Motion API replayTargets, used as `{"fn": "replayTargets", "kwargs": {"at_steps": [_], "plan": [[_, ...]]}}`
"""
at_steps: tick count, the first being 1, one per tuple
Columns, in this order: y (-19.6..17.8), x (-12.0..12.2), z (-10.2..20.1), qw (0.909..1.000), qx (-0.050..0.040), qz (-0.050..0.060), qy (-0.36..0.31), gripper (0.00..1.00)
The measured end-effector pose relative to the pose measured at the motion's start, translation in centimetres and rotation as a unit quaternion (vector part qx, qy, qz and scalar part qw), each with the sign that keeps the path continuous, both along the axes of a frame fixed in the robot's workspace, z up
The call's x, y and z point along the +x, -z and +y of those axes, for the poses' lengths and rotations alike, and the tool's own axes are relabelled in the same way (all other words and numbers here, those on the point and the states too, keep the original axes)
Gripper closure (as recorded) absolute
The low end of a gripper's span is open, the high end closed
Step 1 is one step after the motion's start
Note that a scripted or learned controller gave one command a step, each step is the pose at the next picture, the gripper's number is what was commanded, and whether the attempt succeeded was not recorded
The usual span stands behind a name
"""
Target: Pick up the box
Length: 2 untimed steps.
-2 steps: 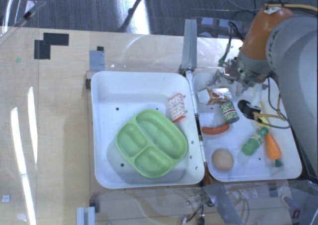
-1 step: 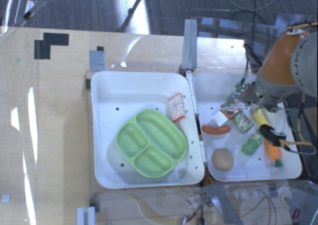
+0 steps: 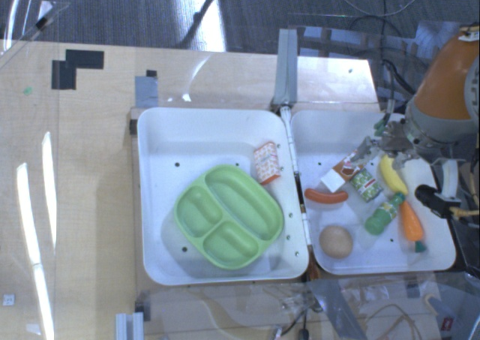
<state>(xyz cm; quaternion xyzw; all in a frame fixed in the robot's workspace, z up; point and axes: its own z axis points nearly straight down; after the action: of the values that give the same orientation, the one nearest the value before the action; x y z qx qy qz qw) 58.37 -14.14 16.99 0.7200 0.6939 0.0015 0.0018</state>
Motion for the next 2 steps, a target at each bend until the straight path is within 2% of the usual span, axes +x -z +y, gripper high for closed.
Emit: {"fn": "replayTargets", "kwargs": {"at_steps": [1,2], "plan": [[8.2,-4.3,2.7,0.9947,0.0006,-0.003,0.103,0.00],[8.3,4.5,3.2,0.9845,0.0011,-0.002,0.175,0.00]]}}
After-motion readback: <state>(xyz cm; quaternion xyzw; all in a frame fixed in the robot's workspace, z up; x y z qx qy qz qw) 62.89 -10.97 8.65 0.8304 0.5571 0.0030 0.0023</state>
